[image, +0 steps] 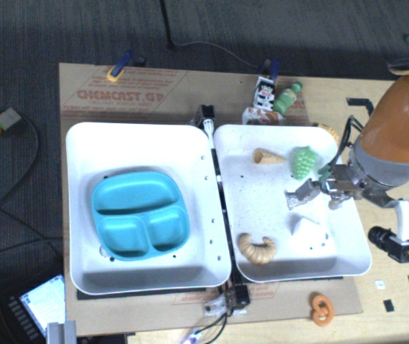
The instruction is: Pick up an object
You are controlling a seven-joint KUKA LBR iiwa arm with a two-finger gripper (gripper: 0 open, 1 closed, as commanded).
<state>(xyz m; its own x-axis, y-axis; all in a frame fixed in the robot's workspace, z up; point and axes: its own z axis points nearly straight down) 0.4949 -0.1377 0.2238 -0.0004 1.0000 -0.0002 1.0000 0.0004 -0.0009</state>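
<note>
Arm enters from the right; orange band (404, 117) and grey wrist sit over the right bin's (262, 267) far right edge. Gripper (299, 196) is over the right-centre of the right bin floor, pointing left. Its metal fingers (303, 190) look spread apart, nothing between them. Whether the tips touch the floor cannot be told.

Right bin contents:
- Green bumpy toy, like a bunch of grapes (304, 160), upper right, just above the gripper and apart from it.
- Tan cone (268, 156), upper middle, lying on its side, left of the green toy.
- Croissant-shaped toy (257, 249), near the front wall, well apart from the gripper.
- Small white piece (306, 225) on the floor just below the gripper; hard to make out against the white floor.

Left bin (82, 192) holds a blue divided tray (140, 214), three compartments, lying flat near the middle.

On the bench outside the bins: small green bottle (287, 97) and a printed packet (262, 100) behind the right bin; orange ring (322, 308) in front of it.
</note>
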